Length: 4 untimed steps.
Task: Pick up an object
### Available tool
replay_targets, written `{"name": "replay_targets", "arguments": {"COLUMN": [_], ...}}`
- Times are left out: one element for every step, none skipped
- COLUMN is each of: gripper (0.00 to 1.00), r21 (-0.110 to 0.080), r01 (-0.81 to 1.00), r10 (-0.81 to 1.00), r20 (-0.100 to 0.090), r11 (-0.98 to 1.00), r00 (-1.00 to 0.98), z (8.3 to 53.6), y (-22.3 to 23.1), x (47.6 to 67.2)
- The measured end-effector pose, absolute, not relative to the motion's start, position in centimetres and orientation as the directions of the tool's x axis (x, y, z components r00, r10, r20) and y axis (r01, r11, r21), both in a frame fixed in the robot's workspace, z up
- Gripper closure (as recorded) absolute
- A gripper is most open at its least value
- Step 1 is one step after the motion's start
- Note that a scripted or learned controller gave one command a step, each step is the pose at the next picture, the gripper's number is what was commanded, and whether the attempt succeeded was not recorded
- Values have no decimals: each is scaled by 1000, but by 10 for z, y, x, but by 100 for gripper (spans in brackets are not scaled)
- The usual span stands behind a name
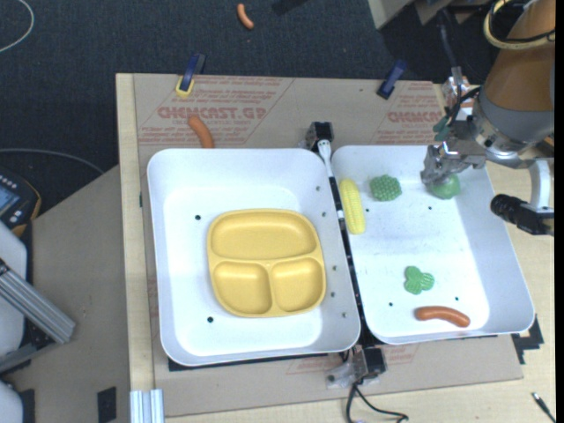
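The gripper point(439, 176) is lowered directly onto a green object point(447, 186) at the right bin's point(493, 263) far edge, though its grasp cannot be judged from above.

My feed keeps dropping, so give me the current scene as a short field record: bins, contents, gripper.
left bin: holds a yellow tray with three compartments
right bin: corn at its left edge, green piece at the back, green piece and sausage near the front
gripper: low over the right bin's back corner, at a green item
grasp: cannot tell
outside bins: sausage on the board
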<state>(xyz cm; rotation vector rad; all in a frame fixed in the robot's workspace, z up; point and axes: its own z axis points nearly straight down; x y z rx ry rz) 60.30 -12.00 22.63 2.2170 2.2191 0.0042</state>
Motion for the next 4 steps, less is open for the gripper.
{"name": "replay_targets", "arguments": {"gripper": [100,100,100,100], "r21": [-5,-6,1,0], "r01": [1000,1000,1000,1000], "r10": [1000,1000,1000,1000], "r20": [2,3,1,0], "r11": [2,2,1,1], "r00": [-2,-2,-1,-1], "z": [218,212,236,231], "y": [-90,-59,-50,-46], "x": [568,524,508,515]}}
